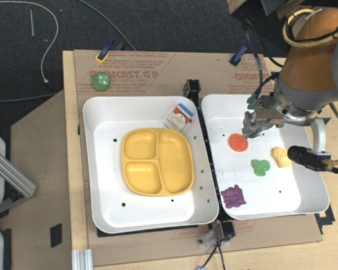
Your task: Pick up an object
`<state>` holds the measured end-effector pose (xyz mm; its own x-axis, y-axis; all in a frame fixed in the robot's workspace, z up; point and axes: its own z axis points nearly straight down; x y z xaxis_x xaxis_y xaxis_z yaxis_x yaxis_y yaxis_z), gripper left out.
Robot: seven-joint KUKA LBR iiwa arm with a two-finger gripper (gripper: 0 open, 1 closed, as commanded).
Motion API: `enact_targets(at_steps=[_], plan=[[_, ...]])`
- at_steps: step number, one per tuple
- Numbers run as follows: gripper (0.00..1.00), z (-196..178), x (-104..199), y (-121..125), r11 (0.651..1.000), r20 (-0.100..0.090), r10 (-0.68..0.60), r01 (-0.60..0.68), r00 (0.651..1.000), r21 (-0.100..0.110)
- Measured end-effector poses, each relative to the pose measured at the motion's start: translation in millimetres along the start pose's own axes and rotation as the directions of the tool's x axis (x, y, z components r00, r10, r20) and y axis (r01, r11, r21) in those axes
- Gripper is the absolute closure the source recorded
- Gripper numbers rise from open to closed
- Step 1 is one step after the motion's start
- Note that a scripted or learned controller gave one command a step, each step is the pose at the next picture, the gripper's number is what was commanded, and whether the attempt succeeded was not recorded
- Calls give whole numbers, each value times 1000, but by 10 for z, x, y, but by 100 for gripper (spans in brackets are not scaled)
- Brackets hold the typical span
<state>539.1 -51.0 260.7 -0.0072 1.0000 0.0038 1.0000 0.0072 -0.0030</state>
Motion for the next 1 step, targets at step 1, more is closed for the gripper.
enact_targets(at_steps=[1], plan=[[100, 145, 479, 72, 1000, 1, 2, -2, 1000, 1]])
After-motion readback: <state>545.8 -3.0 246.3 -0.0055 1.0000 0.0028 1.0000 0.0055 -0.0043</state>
